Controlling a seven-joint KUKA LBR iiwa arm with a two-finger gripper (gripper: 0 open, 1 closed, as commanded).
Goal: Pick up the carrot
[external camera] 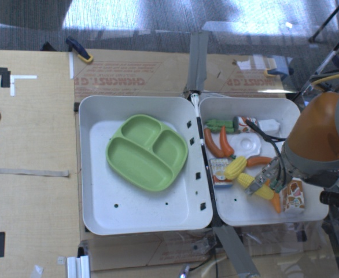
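The right bin [256, 218] holds a pile of toy food. A small orange carrot [258, 161] lies across its middle, just right of a yellow corn cob [235, 167]. Two longer orange-red pieces [213, 144] lie side by side near the bin's left wall. My gripper [266, 181] hangs low in the bin's right half, below the orange-banded wrist [320, 129]. It sits just in front of the carrot and over yellow pieces [262, 191]. The wrist hides much of the gripper from above.
The left bin [100, 213] bears a green divided plate [147, 152]. In the right bin are also a green vegetable [219, 124], a white dish [246, 143], a small card [220, 170] and a carton [295, 196] at the front right.
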